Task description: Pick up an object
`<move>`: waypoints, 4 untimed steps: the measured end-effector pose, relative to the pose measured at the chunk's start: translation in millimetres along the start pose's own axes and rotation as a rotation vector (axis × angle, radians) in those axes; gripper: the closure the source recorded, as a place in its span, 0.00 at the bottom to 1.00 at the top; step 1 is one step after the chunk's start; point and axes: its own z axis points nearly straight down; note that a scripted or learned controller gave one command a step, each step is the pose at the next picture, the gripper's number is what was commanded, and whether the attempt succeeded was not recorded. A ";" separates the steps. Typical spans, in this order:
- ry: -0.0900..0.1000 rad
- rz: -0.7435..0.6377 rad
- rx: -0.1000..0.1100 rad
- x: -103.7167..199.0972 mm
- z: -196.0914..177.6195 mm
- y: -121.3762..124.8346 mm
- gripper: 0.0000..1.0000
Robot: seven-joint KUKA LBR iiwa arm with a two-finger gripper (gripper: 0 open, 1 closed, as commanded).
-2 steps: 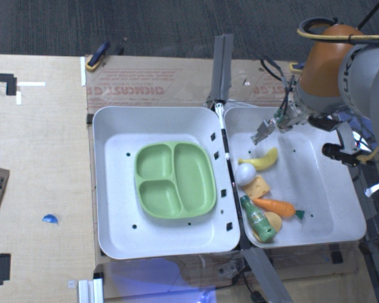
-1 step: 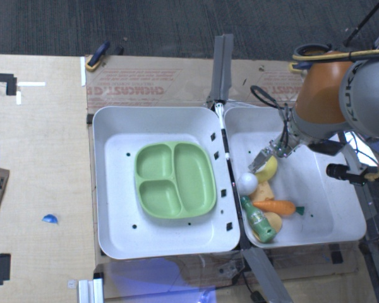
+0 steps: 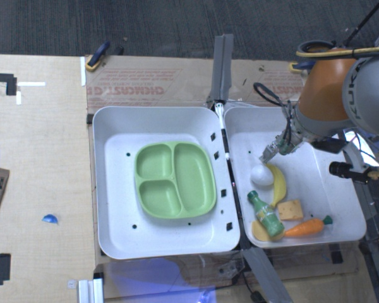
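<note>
**Inspector:** Right bin, gripper low at about ten o'clock from its centre. I cannot tell whether the pincer is released or clenched; nothing is seen in its grasp.

**Clerk:** Advice for the descent?

**Inspector:** In my judgement, take the banana, at six o'clock from the gripper. Straddle its narrow width and keep off the white ball touching its nine o'clock side, which would likely roll.

**Clerk:** Condition of the item?

**Inspector:** Yellow, curved, lying flat near the bin's middle, upper tip nearest the gripper. The ball is smooth, round and smaller.
</note>
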 end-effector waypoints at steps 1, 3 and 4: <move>0.000 0.000 0.000 -0.1 0.0 -0.1 0.00; 0.002 0.204 0.003 38.0 1.2 -75.2 1.00; 0.002 0.098 0.004 72.6 -89.7 -4.8 1.00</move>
